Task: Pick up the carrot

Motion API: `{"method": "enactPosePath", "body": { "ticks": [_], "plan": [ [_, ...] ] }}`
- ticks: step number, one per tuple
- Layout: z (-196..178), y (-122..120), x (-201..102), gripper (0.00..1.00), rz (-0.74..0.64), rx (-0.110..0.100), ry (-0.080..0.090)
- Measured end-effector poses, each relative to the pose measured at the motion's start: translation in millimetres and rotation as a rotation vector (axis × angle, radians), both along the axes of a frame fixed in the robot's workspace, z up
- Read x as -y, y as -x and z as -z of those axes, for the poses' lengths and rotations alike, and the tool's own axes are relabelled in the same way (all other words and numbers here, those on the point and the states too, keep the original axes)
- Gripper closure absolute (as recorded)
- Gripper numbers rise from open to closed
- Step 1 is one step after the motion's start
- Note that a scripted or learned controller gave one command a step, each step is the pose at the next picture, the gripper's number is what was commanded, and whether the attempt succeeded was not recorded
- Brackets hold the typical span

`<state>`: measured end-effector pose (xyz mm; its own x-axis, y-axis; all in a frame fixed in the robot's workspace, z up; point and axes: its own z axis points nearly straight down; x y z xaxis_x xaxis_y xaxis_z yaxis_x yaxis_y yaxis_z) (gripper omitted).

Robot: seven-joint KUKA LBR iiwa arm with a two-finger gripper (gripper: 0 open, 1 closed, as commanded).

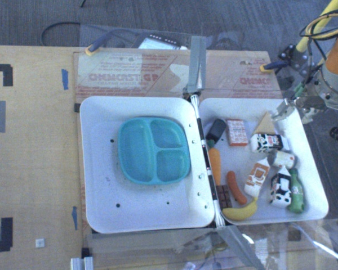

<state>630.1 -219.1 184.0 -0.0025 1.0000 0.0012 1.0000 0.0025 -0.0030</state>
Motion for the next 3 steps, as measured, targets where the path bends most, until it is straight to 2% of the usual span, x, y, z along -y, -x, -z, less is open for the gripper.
{"method": "enactPosePath", "body": {
  "ticks": [1, 2, 3],
  "plan": [
    [85, 1, -41, 0.00, -0.386, 0.016, 0.006],
    [96, -40, -17, 0.00, 0.254, -0.009, -0.026],
    [99, -38, -60, 0.00, -0.086, 0.003, 0.000]
  ]
}}
